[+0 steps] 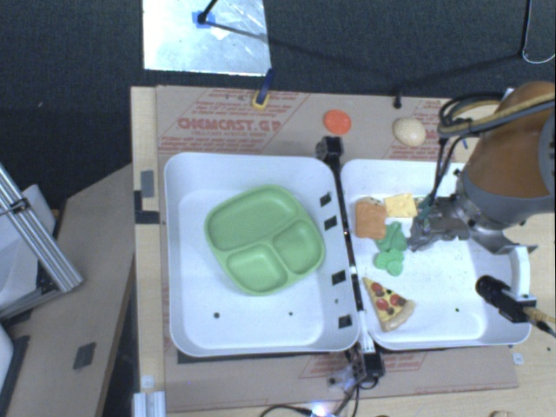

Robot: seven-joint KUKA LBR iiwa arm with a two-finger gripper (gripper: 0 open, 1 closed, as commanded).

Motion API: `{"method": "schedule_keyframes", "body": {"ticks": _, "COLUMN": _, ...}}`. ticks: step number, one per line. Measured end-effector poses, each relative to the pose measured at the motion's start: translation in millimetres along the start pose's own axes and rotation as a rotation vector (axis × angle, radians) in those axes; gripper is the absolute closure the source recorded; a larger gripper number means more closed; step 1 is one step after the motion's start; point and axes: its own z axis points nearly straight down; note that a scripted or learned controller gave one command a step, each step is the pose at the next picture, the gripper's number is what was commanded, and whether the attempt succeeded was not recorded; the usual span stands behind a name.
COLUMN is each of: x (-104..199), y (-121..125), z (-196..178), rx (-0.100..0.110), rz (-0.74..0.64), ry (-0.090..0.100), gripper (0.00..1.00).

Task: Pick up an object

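Observation:
My gripper (420, 233) hangs low over the right bin (443, 311), just right of a green leafy toy (392, 249). Its fingertips are close to that toy's right edge, and I cannot make out how they stand. An orange-brown bread slice (370, 219) lies left of the gripper, and a yellow cheese slice (400, 205) lies beside it at the bin's back. A pizza slice (387, 302) rests near the bin's front left. In the left bin (191, 320) sits a green divided plate (264, 238).
On the cardboard behind the bins lie an orange disc (337, 122) and a beige egg-like ball (409, 130). A black divider (343, 233) runs between the bins. A foil sheet (207, 24) lies beyond the bench.

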Motion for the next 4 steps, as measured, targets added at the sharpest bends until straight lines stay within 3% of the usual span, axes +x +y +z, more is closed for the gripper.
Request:
{"method": "schedule_keyframes", "body": {"ticks": 2, "x": 81.7, "y": 8.0, "z": 9.2, "rx": 0.001, "rz": 0.001, "ry": 0.0, "gripper": 1.0}}
{"method": "schedule_keyframes", "body": {"ticks": 4, "x": 82.4, "y": 2.8, "z": -10.3, "rx": -0.001, "rz": 0.007, "ry": -0.001, "gripper": 1.0}}
